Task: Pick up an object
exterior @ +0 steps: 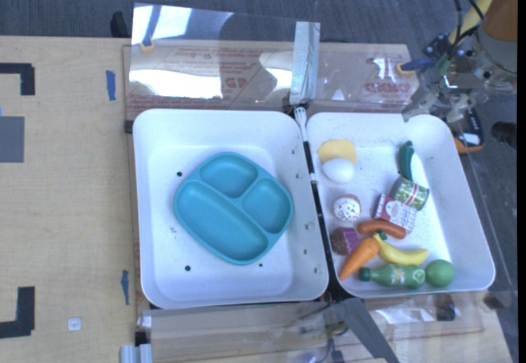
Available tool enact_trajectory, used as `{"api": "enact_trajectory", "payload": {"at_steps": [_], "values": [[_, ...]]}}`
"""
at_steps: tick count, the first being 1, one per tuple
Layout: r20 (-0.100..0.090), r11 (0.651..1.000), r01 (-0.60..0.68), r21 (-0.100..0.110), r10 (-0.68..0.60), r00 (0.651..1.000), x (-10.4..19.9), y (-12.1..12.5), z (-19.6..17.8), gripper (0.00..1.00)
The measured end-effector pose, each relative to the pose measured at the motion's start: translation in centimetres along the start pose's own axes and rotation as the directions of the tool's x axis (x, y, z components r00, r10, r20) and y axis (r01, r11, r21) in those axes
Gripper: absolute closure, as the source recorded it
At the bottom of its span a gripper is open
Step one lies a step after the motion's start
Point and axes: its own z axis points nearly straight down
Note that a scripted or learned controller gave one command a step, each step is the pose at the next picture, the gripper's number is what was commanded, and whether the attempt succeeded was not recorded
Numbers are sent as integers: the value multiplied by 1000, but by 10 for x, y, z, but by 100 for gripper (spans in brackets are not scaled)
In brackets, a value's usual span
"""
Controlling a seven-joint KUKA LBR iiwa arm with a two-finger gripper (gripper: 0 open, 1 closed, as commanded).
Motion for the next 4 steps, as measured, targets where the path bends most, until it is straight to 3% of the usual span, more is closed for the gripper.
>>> {"api": "enact_trajectory", "payload": {"at_steps": [1,2,3,4], "values": [[-1,999,-43,9,43,999,-8,2,106,0],[-6,984,178,-4,-178,984,-31,-24,158,0],[-5,997,83,-5,-83,997,-28,-85,158,0],[2,997,82,-12,-82,997,-30,-84,147,100]]}}
